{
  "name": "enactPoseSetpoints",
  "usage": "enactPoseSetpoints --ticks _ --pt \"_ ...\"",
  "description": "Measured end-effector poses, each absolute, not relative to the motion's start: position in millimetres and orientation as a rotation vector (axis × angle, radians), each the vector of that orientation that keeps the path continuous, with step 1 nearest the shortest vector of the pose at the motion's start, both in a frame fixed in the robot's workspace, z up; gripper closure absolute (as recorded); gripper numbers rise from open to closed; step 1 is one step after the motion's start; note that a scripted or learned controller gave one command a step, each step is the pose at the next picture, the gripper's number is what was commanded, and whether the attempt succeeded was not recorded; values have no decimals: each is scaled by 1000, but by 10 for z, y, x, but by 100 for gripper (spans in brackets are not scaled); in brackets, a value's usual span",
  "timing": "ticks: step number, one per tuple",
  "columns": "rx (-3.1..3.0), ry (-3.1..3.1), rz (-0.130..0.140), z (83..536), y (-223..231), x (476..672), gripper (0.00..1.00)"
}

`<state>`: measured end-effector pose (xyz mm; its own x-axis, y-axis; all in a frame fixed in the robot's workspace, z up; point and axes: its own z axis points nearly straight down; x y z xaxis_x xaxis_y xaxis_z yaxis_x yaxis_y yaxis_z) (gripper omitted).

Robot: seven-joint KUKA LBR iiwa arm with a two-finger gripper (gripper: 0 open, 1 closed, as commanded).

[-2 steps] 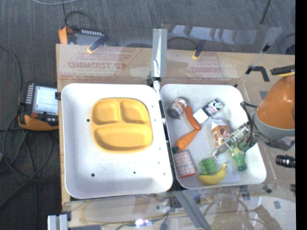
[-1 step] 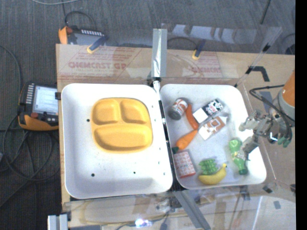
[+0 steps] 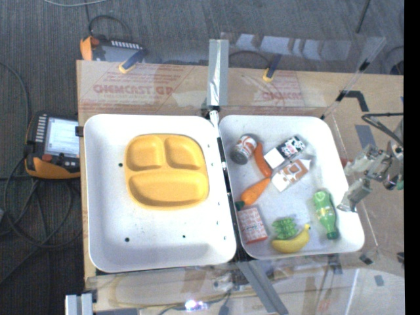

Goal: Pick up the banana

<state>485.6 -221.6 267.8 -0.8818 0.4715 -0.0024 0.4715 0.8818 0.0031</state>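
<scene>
Jaws, at the right edge beyond the right bin's rim, are too blurred to say whether they stand apart or together. On the worktop, the left bin (image 3: 98, 241) carries a yellow divided tray (image 3: 167, 170). In the right bin (image 3: 328, 133) lie a can (image 3: 244, 149), a carrot (image 3: 256, 190), a green bottle (image 3: 325, 213), and the banana (image 3: 292, 240) by its near wall, just beside what seems a green leafy toy (image 3: 284, 227).

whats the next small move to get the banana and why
Probably swing the gripper left and toward the near edge until it hangs over the banana. The gripper sits at the right bin's right rim, beside the green bottle, while the banana lies at the near wall next to the green toy. It should cross above the bottle before coming down.
</scene>
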Motion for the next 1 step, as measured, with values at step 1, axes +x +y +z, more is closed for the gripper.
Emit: enactPoseSetpoints --ticks 1 --pt "530 3097 3 1470 -1530 4842 0"
